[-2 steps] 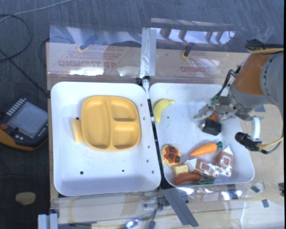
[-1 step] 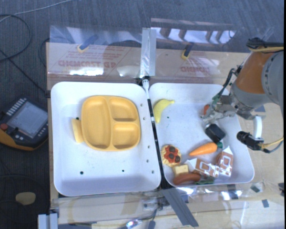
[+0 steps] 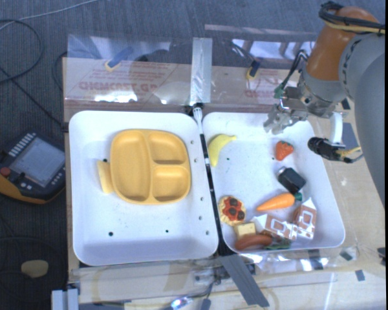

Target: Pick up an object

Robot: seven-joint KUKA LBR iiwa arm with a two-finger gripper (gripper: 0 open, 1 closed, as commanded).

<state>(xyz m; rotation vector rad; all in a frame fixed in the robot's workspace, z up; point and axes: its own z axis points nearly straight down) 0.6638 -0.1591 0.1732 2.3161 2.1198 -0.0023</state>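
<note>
My gripper (image 3: 277, 123) hangs over the far right part of the right bin (image 3: 246, 166), its two fingers slightly apart with nothing between them. A red strawberry (image 3: 284, 150) lies just below and right of the fingertips, apart from them. Farther down sit a black block (image 3: 291, 179) and an orange carrot (image 3: 276, 202). A yellow banana (image 3: 218, 144) lies at the bin's far left. Near the front are a pizza slice (image 3: 232, 208), a cheese cube (image 3: 246, 229), a red sausage (image 3: 252, 241) and a red-and-white box (image 3: 296, 223).
The left bin (image 3: 90, 192) holds a yellow divided plate (image 3: 150, 165) with a yellow piece (image 3: 105, 176) at its left edge. A handheld pendant (image 3: 24, 166) lies on the floor at left. Clear plastic sheeting (image 3: 200, 76) lies behind both bins.
</note>
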